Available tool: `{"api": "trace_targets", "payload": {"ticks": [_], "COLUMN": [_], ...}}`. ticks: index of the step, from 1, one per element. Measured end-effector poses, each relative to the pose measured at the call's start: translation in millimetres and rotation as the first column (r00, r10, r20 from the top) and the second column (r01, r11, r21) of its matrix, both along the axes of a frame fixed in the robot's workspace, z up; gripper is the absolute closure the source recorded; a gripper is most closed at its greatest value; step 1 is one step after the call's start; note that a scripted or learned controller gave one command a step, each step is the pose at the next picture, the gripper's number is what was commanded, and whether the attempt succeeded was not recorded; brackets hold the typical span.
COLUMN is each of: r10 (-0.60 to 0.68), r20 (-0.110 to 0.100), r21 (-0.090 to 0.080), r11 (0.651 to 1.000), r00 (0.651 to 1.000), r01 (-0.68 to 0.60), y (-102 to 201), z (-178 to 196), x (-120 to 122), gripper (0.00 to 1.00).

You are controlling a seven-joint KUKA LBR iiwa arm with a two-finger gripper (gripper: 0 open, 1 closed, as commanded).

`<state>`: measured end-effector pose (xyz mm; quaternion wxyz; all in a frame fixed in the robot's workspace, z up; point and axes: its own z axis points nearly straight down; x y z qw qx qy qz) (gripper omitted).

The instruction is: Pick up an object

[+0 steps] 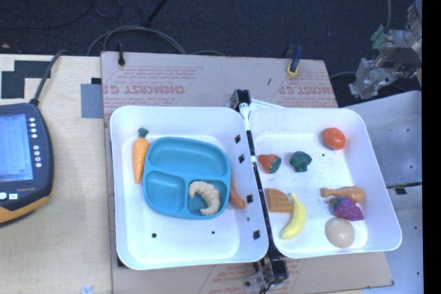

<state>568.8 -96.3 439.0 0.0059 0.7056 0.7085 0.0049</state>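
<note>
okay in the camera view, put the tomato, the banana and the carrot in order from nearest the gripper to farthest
From the gripper, up at the right beyond the bins:
1. Tomato, far corner of the right bin.
2. Banana, near the divider in the right bin.
3. Carrot, left side of the left bin, beside the blue tray.

Single fixed camera above bench (76, 79), slanted down on both bins (179, 255).

Two white bins (127, 217), one blue tray (172, 162), ten toy foods (296, 217).
</note>
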Motion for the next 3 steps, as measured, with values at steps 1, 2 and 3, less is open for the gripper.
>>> {"api": "trace_targets", "payload": {"ticks": [1,2,3], "r10": [-0.002,0.005,0.006], "r20": [-0.018,-0.007,-0.030], "r21": [0.002,0.003,0.001], "r11": [1.000,1.000,1.000], "r00": [1.000,1.000,1.000], "r01": [0.002,-0.005,-0.006], "y": [35,112,186], "z": [-11,89,0], "x": [-7,-5,-98], "gripper": [1.00,1.00,1.00]}}
